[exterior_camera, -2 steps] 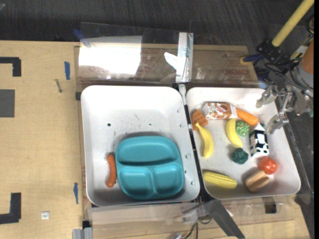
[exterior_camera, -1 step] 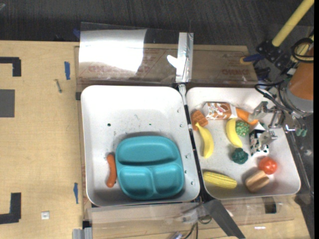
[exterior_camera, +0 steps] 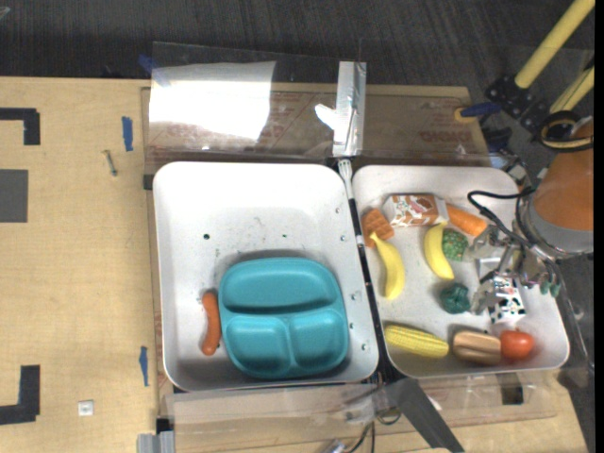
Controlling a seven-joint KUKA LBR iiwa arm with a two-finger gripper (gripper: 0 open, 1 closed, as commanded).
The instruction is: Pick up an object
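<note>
Where the hand point(exterior_camera: 494, 286) hangs, a black-and-white toy point(exterior_camera: 510, 302) just beneath

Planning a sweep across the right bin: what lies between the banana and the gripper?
In the camera view, a yellow-and-green toy sits between the banana and the gripper.

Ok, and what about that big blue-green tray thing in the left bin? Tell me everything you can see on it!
The teal tray looks like smooth plastic, with rounded corners. It has three compartments: one long one across the top and two smaller ones below. It lies flat, right side up, in the near part of the left bin. An orange sausage-shaped toy lies just beside its left edge; whether they touch is unclear.
</note>
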